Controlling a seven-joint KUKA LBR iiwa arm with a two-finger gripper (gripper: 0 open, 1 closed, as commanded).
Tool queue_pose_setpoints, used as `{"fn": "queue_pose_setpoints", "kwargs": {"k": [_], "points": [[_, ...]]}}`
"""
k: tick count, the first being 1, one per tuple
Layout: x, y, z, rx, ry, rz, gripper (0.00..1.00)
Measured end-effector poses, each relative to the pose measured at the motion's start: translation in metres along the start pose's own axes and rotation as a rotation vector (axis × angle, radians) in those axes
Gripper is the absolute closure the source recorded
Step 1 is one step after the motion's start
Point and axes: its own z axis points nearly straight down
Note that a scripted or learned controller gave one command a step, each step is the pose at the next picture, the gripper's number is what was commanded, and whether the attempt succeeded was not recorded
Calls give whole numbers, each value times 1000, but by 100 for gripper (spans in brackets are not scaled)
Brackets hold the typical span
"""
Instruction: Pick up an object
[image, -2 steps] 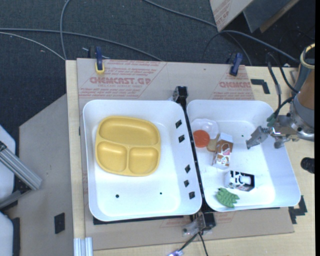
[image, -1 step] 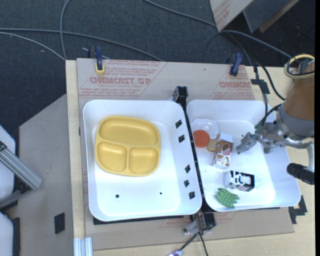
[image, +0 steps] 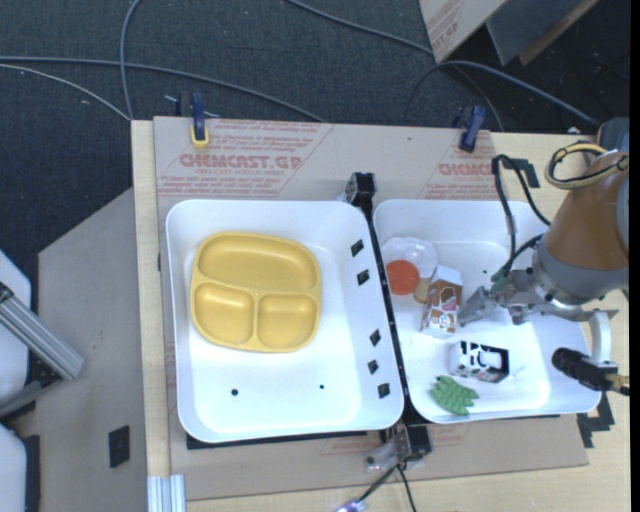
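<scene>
Arm low over the right bin, gripper beside a small carton.

The grey arm with its orange band (image: 590, 232) reaches in from the right, and its two-finger gripper (image: 478, 306) sits low in the right-hand shallow white bin (image: 520, 225); whether it is clenched or released I cannot tell. Just left of the tip stands a small brown-and-white carton (image: 441, 306), near enough that contact cannot be judged. Beyond the carton, toward the far left, lies a clear cup with an orange-red disc (image: 403, 276). Nearer the viewer rest a black-and-white printed packet (image: 482, 360) and a green leafy toy (image: 453, 394). The left-hand white bin (image: 200, 400) holds a yellow three-compartment plastic plate (image: 257, 291) in its far half.
</scene>
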Motion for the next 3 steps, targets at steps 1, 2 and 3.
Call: {"fn": "queue_pose_setpoints", "kwargs": {"k": [1, 2, 3], "points": [[1, 1, -12, -3, 0, -2, 100], [-2, 1, -76, -8, -3, -3, 100], [-2, 3, -129, -10, -4, -4, 100]]}}
